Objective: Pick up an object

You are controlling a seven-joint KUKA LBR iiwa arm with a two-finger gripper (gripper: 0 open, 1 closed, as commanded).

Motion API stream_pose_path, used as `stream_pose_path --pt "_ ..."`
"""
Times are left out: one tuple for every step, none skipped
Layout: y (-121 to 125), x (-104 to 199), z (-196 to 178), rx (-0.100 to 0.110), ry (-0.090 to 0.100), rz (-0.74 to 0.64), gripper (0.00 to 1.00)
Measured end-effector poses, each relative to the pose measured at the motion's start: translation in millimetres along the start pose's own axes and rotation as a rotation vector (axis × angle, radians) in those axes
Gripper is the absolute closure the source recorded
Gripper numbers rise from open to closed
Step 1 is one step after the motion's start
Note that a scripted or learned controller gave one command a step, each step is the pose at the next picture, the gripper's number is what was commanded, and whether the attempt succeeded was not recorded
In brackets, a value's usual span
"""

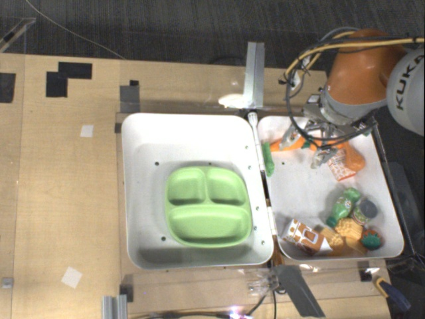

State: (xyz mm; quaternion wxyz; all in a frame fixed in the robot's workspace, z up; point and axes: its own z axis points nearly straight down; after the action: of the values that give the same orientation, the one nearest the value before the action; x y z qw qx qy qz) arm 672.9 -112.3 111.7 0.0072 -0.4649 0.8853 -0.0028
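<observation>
In the right bin (392, 198), an orange object (292, 145) lies at the fingers (317, 153).

Orange carrot (300, 143) lies flat — right bin's (392, 205) upper-left corner.

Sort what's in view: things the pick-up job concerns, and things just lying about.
Job:
gripper
orange packet
green bottle
snack box
right bin

Lying about:
green divided tray
left bin

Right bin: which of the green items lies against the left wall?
The long green piece, stretched along the divider in the right bin; the other green items cluster near the bottom right corner.
</observation>
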Motion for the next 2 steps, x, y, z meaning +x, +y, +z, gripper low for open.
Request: stream_pose_path --pt "71.6 42.9 20.1 -0.001 0.002 -0.087 0.0" --pt "84.5 90.8 18.8 0.003 0.0 -0.15 0.0"
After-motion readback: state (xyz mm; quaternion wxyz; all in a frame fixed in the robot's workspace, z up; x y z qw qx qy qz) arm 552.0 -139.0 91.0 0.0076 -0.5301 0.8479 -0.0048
